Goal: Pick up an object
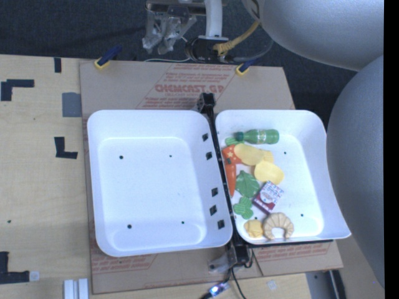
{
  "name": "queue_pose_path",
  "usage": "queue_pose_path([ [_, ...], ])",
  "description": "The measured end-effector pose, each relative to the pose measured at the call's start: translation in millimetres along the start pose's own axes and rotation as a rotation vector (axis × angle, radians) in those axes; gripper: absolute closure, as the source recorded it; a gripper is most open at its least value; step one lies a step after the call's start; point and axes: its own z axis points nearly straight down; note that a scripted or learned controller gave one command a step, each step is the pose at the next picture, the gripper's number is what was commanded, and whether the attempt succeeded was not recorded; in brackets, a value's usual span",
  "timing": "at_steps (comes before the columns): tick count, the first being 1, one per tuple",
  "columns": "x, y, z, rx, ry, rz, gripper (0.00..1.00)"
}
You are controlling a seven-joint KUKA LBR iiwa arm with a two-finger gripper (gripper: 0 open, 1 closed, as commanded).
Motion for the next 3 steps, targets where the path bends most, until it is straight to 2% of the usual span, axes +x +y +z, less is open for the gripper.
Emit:
queue_pose_path([
  [1, 15, 3, -72, 0.004, -0.001, -0.002, 1.0],
  [2, -14, 7, 135, 0.028, -0.01, 0.004, 1.0],
  [3, 16, 19, -50, -0.007, 0.003, -0.004, 1.0],
])
